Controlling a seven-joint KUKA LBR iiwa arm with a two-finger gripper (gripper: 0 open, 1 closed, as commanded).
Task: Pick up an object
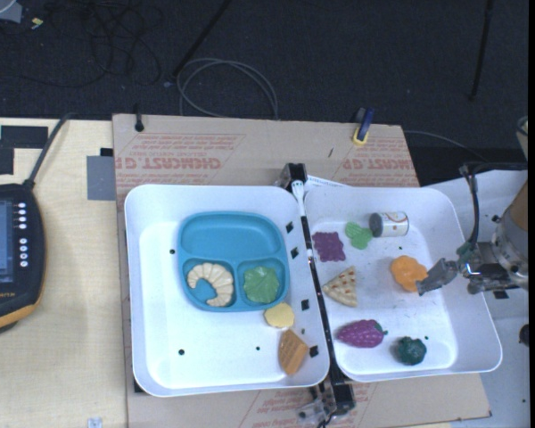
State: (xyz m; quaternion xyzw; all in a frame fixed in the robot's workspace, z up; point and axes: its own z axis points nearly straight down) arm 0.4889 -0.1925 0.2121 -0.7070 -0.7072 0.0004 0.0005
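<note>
The right bin (464, 333) holds several toy foods: an orange piece (407, 271), a purple flat piece (328, 246), a green piece (359, 235), a small can (392, 225) on its side, a tan wedge (342, 286), purple grapes (361, 333) and a dark green piece (410, 350). My gripper (439, 275) reaches in over the bin's right side, low and just right of the orange piece, close to touching it. Nothing is visibly held.
The left bin (156, 328) carries a blue divided tray (196, 234) with a croissant (211, 283) and a green leaf (262, 283). A yellow piece (279, 316) and a brown bread slice (292, 352) lie near the bins' divider. A tablet pendant (4, 252) sits at far left.
</note>
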